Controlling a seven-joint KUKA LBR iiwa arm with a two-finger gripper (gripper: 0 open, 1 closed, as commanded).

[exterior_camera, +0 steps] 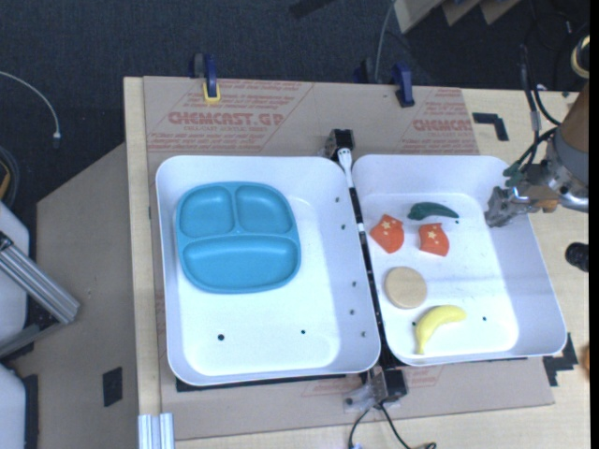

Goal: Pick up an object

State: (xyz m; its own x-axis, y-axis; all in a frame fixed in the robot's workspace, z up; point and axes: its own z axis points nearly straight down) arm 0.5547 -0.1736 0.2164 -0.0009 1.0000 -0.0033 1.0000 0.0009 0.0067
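Note:
The right bin (524,279) holds two red strawberry pieces (387,233) (434,239), a dark green pepper (432,211), a round tan cookie (406,287) and a yellow banana (436,323). My gripper (503,206) hangs at the bin's right rim, to the right of the green pepper and apart from it. Nothing shows between its fingers.
A blue divided plate (239,237) lies in the left bin (262,344). The bins sit on a cardboard sheet (281,106) held by blue clamps (210,75) at the back. Cables (538,92) run down at the far right.

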